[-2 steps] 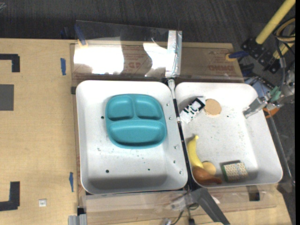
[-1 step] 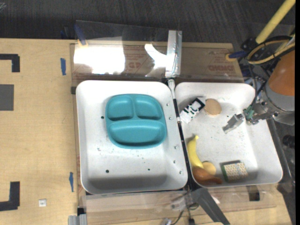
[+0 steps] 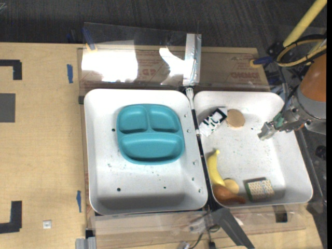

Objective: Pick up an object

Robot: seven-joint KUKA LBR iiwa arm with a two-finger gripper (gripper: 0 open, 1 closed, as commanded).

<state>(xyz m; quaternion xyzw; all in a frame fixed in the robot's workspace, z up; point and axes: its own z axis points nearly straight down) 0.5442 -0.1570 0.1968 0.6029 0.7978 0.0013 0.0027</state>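
Nearest the camera, along the front wall of the right bin (image 3: 303, 188), sits a cluster: a small tan block with a speckled top (image 3: 259, 189), a reddish-brown rounded item (image 3: 226, 193) with a small yellow-orange piece on top of it, and a banana (image 3: 213, 169) lying along the bin's left wall, its lower end touching that cluster. Judgement: loose items have collected against the front wall and the left corner, which makes them awkward for a top-down approach because the walls crowd one side.

Mid-bin floor is bare white with dark specks.

Further back, the gripper (image 3: 266, 132) hangs over the right part of the same bin, reaching in from the right edge with the orange band visible above. Nothing is seen between its tips. Whether the tips are apart or together cannot be resolved at this scale. It is well apart from every object, so no pick target is engaged yet; task judged at the approach stage.

Far end of the right bin: a tan round disc (image 3: 236, 119) lies flat, just beside a black-and-white packet (image 3: 212, 121) against the left wall. The disc stands free on three sides and is the nearest item to the gripper, probably the easiest candidate.

Left bin (image 3: 98, 139) holds a teal divided tray (image 3: 150, 134), centred, flat. Behind both bins stands a clear plastic sheet (image 3: 140, 58), catching glare.
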